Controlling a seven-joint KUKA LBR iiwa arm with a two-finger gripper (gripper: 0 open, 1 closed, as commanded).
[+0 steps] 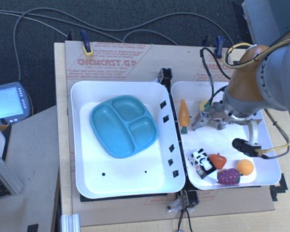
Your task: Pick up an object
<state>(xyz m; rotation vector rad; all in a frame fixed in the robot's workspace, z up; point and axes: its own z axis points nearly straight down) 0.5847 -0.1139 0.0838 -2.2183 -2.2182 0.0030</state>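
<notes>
Purple grapes (228, 177) lie at the right bin's (268, 129) front edge beside an orange (245, 167). Bent low over that bin's middle, the arm's gripper (203, 120) points toward the carrot (183, 114); whether its claw is spread or pressed together, I cannot tell.

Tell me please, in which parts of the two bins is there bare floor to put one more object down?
In the left bin, the strip below the blue plate, toward the near wall, is bare. In the right bin, the near corner is crowded by the grapes, orange and red piece; the carrot lines the divider, and the arm covers the middle.

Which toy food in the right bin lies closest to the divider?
The carrot, long and orange, lies lengthwise beside the divider; the grapes, orange and red piece cluster near the front.
</notes>
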